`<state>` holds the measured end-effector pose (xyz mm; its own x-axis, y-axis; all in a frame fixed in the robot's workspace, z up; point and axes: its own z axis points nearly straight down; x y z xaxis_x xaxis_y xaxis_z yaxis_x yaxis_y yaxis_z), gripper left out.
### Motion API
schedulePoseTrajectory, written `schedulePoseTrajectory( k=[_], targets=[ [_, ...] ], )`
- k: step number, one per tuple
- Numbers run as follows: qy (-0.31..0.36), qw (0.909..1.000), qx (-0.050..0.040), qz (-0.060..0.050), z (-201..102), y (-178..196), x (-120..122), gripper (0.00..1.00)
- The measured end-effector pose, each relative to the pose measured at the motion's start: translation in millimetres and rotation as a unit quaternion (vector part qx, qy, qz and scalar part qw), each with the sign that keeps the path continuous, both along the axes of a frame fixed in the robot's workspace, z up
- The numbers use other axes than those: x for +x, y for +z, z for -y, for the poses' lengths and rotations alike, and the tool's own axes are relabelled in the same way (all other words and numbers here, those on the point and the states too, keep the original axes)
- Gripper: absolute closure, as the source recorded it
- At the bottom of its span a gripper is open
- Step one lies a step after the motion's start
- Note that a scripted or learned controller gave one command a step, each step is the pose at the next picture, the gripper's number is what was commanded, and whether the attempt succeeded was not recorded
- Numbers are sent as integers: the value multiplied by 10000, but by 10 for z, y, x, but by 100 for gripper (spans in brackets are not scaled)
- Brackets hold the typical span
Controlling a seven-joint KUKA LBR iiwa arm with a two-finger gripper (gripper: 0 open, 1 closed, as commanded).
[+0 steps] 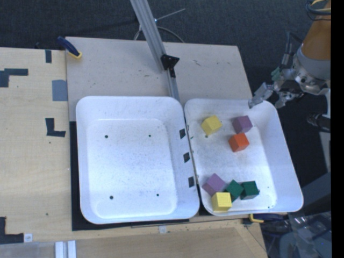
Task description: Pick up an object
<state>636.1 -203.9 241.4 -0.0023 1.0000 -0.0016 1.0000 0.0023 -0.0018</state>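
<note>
Now hand at R bin rim, holds nothing

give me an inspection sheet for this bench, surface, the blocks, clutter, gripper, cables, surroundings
Surface: tan bench bearing two white bins; left bin, right bin.
Job's things: all in the right bin. Far group: yellow block, purple block, orange block. Near group, bunched close: purple block, two green blocks, yellow block.
Clutter: blue-and-yellow clamp at the board's far corner; grey tape patches on the bench.
Gripper: gripper at the right bin's far right corner, nothing seen between its fingers.
Cables: thin wire behind the metal pole.
Surroundings: dark floor.
</note>
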Motion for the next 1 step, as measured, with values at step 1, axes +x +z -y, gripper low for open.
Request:
schedulePoseTrajectory(
  k=[1],
  targets=[
    [-1,10000,5,-37,48,-1231,445,0]
  ],
)
